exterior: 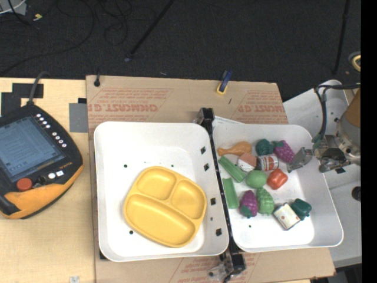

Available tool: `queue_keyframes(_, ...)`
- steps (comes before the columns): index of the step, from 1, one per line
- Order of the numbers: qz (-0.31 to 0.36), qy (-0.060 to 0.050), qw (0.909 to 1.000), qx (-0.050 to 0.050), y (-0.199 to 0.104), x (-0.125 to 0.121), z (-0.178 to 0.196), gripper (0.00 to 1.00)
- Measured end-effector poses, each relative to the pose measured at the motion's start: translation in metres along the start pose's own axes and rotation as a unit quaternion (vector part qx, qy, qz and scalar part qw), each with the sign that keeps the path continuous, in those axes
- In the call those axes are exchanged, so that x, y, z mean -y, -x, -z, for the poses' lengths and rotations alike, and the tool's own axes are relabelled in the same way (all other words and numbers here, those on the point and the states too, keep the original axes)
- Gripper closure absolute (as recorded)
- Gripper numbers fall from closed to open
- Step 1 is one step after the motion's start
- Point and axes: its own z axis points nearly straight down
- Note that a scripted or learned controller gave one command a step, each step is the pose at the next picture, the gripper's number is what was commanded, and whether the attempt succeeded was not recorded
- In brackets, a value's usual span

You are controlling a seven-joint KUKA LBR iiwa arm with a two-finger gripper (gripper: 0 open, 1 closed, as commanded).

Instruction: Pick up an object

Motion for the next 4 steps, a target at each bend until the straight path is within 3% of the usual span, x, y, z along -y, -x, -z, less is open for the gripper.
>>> queue_keyframes(1,0.003,0.009,1.0000,0.001,-0.062,0.041,0.177,0.00)
queue_keyframes(2,0.001,0.010,0.9999,0.002,-0.087,0.077,0.336,0.00)
queue_keyframes(3,0.001,-0.009,1.0000,-0.001,-0.119,0.077,0.125,0.00)
queue_keyframes(4,0.005,0.004,1.0000,0.000,-0.201,0.075,0.206,0.00)
